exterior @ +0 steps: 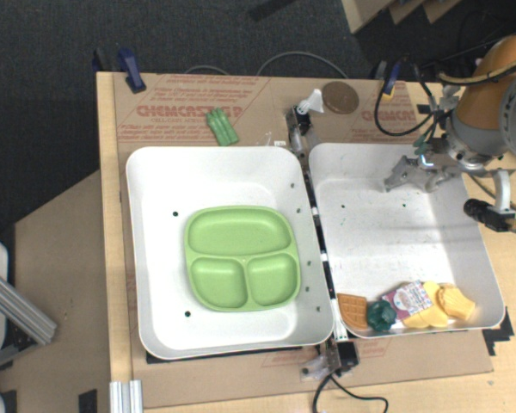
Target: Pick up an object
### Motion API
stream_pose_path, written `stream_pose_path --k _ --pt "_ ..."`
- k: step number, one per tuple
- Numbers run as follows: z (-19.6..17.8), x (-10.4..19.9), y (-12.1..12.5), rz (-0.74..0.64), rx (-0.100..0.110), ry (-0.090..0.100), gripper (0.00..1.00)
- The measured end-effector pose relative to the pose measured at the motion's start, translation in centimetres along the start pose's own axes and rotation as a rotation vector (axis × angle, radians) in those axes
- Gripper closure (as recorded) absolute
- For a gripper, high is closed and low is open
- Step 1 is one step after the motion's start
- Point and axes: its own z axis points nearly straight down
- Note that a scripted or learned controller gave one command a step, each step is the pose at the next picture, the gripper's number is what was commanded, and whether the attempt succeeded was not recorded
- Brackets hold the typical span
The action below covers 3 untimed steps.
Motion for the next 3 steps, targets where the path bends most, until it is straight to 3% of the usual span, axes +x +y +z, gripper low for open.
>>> stream_pose_path --k 1,2,3 --pt "-0.1 -0.2 -6.6 0.002 -0.010 -0.007 0.00" --pt "-0.1 -0.2 -7.9 0.000 -0.013 -0.008 0.00" --pt "-0.1 -0.1 -1.7 -0.002 -0.015 -0.009 0.00"
